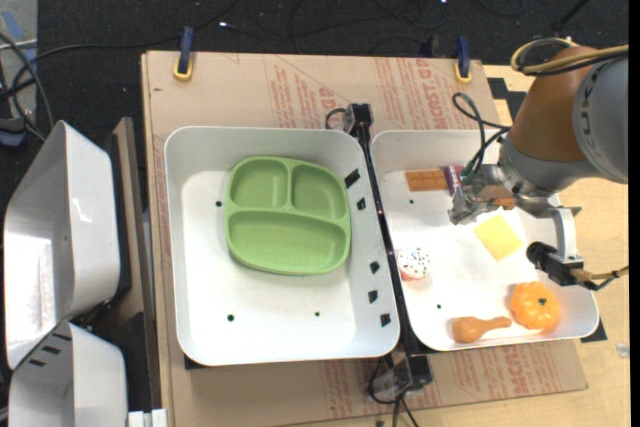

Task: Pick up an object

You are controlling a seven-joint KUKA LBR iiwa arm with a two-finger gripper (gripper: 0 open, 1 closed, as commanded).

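The right bin (440,140) holds a brown rectangular bar (425,180) near its far side, a yellow square block (498,237), a white die with red dots (414,263), an orange pumpkin (534,306) and an orange gourd-shaped piece (479,327) by the near rim. My gripper (466,200) hangs over the right bin, just right of the brown bar and above-left of the yellow block. A green divided plate (289,215) lies in the left bin (195,315).
A black divider (378,225) runs between the two bins. The grey arm with its orange band (560,120) comes in from the right over the bench. White tubs (55,245) stand off the bench at the left.
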